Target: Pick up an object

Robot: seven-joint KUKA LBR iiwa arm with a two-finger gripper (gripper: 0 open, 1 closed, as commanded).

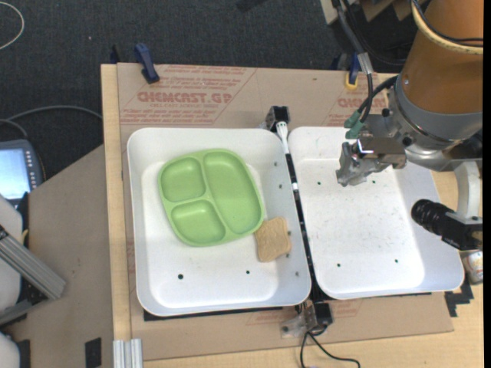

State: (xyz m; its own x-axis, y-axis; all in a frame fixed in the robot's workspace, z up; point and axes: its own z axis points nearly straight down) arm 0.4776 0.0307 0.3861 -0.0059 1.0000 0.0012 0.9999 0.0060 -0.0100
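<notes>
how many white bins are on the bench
2. The left bin holds a green plate and a tan sponge beside it. The right bin sits next to it, with the gripper above its far end.

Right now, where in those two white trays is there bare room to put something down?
The right bin has bare floor in its middle and near half, below the hand. The left bin is crowded: the green divided plate fills its middle, with the tan sponge at the plate's right. A bare strip runs along its near edge.

Arm (449,52) cut off top/right; tool (354,167) finger state unclear.
</notes>
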